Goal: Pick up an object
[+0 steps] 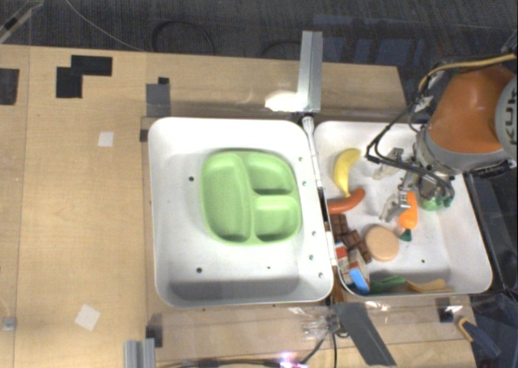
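Gripper (402,207) over the right bin (477,265), its grip on the carrot (409,214) unclear.
Left bin (174,277) holds a green divided tray (247,196); the right, a banana (346,169) and sausage (345,201).

**Bench surface and what rests on it**

Light wooden bench (73,221) carries two shallow white bins, side by side and touching along their inner edges. Left bin (174,213) sits near centre of the bench; right bin (461,253) lies at the bench's right end. Black patches (81,74) mark the top left of the surface. Two small pale squares (106,139) lie flat on the wood left of the bins, well apart. A grey metal post (311,71) stands behind the seam between the bins.
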`<state>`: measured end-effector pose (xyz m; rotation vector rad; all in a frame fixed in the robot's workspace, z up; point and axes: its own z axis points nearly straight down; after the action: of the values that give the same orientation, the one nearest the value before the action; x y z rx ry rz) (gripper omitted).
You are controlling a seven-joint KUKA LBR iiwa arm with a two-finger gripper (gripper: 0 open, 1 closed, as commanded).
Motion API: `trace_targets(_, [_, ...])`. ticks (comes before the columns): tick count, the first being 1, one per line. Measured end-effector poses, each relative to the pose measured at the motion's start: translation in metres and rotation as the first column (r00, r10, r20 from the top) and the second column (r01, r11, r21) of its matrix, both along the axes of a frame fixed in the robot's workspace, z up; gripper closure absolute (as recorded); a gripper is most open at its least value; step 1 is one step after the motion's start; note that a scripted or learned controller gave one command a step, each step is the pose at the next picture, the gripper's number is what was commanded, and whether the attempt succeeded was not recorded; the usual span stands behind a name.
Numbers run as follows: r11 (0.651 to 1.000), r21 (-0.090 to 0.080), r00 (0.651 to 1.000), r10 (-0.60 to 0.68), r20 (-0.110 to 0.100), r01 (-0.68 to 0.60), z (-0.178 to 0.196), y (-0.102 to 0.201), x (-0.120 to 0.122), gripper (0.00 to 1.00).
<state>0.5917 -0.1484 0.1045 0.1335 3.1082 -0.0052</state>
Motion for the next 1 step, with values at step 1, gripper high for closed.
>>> trace_targets(1, [1.0,0.002,1.0,0.013,-0.014,-0.013,-0.0145,-0.0005,-0.0187,0.0])
